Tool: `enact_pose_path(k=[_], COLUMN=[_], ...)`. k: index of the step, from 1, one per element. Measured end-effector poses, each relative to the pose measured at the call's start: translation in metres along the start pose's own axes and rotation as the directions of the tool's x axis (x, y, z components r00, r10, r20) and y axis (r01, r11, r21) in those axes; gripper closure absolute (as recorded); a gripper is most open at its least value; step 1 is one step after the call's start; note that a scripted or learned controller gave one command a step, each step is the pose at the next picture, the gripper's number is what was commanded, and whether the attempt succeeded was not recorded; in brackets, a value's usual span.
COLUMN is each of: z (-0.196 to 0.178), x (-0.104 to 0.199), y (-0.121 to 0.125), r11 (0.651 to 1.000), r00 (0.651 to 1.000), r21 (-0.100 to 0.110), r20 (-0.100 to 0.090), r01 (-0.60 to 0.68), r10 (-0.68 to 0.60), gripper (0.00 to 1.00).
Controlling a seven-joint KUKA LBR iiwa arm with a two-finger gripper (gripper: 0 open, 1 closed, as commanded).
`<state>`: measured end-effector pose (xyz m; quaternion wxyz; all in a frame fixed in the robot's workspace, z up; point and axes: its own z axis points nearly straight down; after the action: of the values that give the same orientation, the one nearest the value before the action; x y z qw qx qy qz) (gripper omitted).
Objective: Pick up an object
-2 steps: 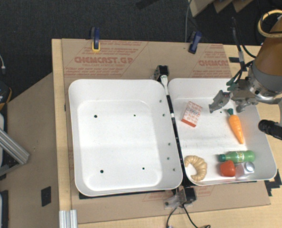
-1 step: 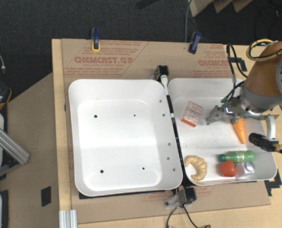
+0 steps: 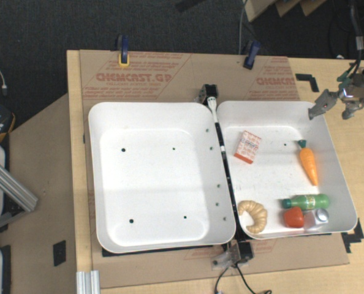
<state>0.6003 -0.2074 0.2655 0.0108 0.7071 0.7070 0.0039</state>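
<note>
The right bin (image 3: pixel 274 111) holds several objects: a small red-and-white packet (image 3: pixel 248 147), an orange carrot (image 3: pixel 309 164), a green bottle (image 3: pixel 306 201) lying on its side, a red tomato-like piece (image 3: pixel 294 217) and a croissant (image 3: pixel 254 215). My gripper (image 3: pixel 333 108) hangs over the bin's far right corner, above and to the right of the carrot. Its fingers are spread open, with nothing between them.
The left bin (image 3: pixel 102 164) lies beside the right one, with a black divider strip (image 3: pixel 222 158) between them. Both rest on a cardboard sheet (image 3: pixel 170 72) held by clamps (image 3: pixel 123 49) at the back edge. A silvery item (image 3: pixel 320 217) sits by the tomato-like piece.
</note>
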Motion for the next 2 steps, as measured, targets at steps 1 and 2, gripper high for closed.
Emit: enact_pose_path(k=[1, 2], z=[0.0109, 0.0109], x=[0.0027, 0.0027], y=[-0.0034, -0.0034], r11=[1.000, 1.000], r00=[1.000, 1.000], r21=[0.019, 0.019], r20=[-0.008, -0.008], r01=[0.000, 0.000], r10=[0.000, 0.000], gripper=[0.00, 0.00])
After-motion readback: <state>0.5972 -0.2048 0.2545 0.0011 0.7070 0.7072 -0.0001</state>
